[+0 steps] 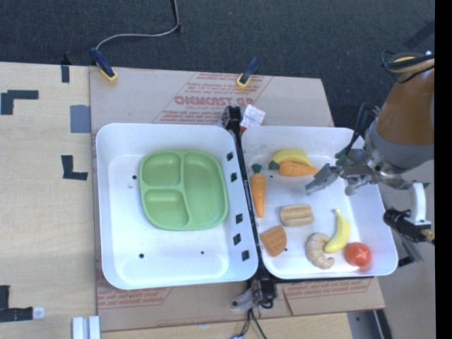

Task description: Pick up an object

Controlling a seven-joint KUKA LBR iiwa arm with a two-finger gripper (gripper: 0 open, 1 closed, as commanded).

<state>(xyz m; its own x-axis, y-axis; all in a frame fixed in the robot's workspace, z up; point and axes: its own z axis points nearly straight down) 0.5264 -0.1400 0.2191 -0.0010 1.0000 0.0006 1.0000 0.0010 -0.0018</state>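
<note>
The right bin (367,136) holds several toy foods. A carrot (258,193) lies by the divider, and a yellow banana (288,156) lies over a second carrot (299,168) at the back. A bread roll (296,215) sits mid-bin. Along the front are an orange slice of toast (273,240), a beige shrimp (319,251), a small banana (340,232) and a red tomato (358,254). My gripper (333,184) hovers over the bin's right half, right of the back carrot and above the small banana. It is open, with nothing between its fingers.
The left bin (113,260) carries a green divided plate (183,189). A black divider strip with clips (240,189) runs between the bins. Cardboard (141,97) lies under both, held by yellow clamps (104,67) at the back. A cable (169,6) trails over the dark floor.
</note>
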